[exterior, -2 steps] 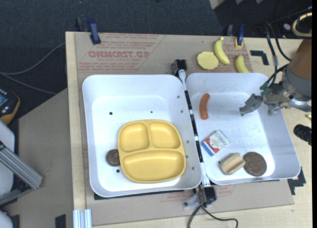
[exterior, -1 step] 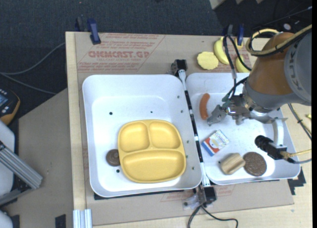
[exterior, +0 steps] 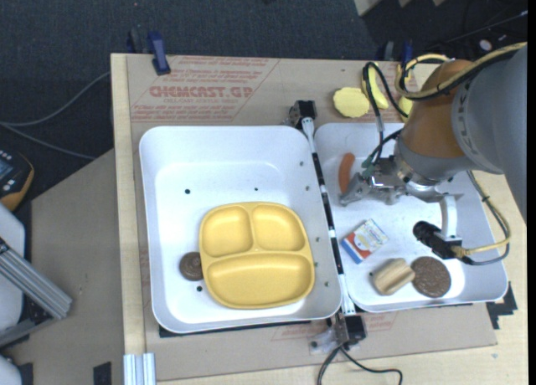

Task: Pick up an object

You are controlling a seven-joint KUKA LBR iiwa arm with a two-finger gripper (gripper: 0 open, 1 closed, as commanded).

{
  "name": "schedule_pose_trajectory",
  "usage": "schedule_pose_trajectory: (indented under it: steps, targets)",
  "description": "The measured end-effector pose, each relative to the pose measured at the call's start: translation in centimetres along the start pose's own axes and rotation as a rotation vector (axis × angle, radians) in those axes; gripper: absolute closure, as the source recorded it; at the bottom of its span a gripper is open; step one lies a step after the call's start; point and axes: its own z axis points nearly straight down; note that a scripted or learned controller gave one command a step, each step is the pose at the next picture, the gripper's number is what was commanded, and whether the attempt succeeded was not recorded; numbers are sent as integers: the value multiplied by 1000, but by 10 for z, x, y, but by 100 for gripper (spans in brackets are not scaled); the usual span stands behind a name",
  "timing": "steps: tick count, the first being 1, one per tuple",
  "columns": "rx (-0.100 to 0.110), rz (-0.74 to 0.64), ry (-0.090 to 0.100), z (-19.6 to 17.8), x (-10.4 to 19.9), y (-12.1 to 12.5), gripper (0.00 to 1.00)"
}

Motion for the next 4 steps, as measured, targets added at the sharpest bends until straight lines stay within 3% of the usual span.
schedule_pose_trajectory:
  steps: [1, 2, 3, 4]
  targets:
    - [-2, 0, 0, -1, 1, 61, 0]
    - [0, 1, 1, -1, 4, 80, 0]
    - [2, 1, 0, -1, 5, 80, 0]
    - [-1, 0, -1, -11, 5, 81, 100]
